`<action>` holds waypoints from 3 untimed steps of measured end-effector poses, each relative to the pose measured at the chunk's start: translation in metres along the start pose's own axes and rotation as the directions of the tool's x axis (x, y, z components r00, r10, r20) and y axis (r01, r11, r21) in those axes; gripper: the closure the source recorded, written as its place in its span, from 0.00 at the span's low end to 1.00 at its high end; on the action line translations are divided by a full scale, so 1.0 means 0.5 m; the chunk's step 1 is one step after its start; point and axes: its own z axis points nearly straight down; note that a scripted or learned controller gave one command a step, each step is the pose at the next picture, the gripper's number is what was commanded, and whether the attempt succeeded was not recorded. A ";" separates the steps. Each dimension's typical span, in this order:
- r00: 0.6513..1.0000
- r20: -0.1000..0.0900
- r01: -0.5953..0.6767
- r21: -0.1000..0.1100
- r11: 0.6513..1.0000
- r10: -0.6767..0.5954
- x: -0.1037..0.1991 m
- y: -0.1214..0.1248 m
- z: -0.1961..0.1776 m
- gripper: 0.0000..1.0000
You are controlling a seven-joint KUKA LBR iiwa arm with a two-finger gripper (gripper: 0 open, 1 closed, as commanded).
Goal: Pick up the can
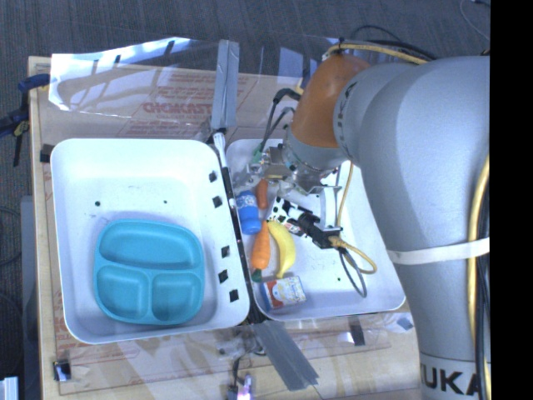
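The arm (391, 132) reaches in from the right and hangs over the upper left part of the right bin (366, 294), its orange band (321, 98) above the wrist. The claw (279, 192) sits low among the clutter there; whether it is released or clenched I cannot tell, since the wrist hides its working end.

The can (248, 213), blue with a pale top, lies against the bin's left wall, just beside the claw. Below it are a carrot (261, 252) and a banana (281, 247), touching each other, then a small packet (287, 290) near the front wall. The left bin (125, 165) holds a teal divided tray (150, 272).

This looks like the approach or descent onto the can, with no lift yet. Next, the claw should centre over the can, close across its body, and rise clear of the wall and the carrot.
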 end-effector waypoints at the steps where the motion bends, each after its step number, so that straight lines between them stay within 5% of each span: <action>1: 0.998 -0.003 -0.056 0.007 0.998 0.056 -0.086 -0.094 0.040 0.00; 2: 0.971 -0.008 0.239 0.003 0.971 -0.239 -0.092 -0.205 0.039 0.00; 3: 0.970 -0.008 0.242 0.005 0.970 -0.242 -0.092 -0.204 0.023 1.00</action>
